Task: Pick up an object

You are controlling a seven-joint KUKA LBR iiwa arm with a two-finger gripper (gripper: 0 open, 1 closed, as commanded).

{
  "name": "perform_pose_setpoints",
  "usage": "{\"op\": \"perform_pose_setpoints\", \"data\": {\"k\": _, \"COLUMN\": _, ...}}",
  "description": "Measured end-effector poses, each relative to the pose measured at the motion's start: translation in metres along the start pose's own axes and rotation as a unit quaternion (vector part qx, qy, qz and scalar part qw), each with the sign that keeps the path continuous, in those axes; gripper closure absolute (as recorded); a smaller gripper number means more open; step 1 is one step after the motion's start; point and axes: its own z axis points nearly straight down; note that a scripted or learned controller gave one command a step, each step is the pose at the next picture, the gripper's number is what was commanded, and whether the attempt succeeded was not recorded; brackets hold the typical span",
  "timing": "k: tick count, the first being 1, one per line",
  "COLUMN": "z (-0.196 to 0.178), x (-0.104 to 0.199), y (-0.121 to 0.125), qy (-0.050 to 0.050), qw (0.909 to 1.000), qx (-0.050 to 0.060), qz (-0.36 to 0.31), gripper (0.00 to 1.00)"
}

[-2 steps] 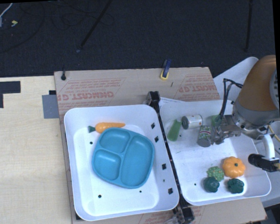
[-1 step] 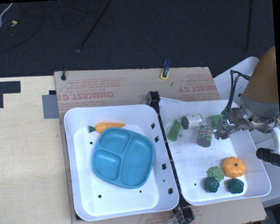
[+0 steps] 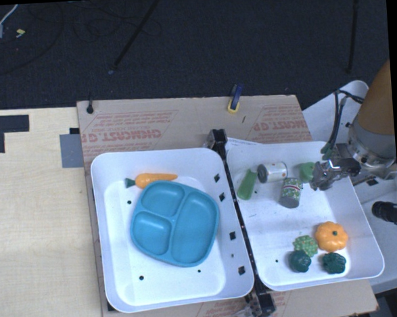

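- Camera view: the gripper (image 3: 324, 175) hangs over the right bin's (image 3: 365, 217) far right edge; I cannot tell its state.
- A green object (image 3: 306, 170) lies just beside it; a small can (image 3: 290, 193) stands nearby.

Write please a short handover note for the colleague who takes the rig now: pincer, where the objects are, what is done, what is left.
Pincer: low at the right white bin's far right side, beside a small green piece; nothing visibly held.
Right bin: green oblong toy, silver cylinder, small tin can, orange pumpkin toy, three green vegetable toys in the near corner.
Left white bin: blue divided plate, orange carrot toy.
Done: approach. Left: grasp and lift one object.
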Motion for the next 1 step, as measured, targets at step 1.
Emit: {"op": "perform_pose_setpoints", "data": {"k": 1, "z": 0.0101, "x": 0.0534, "y": -0.0068, "qy": 0.001, "qw": 1.0, "qx": 0.003, "qz": -0.001, "gripper": 1.0}}
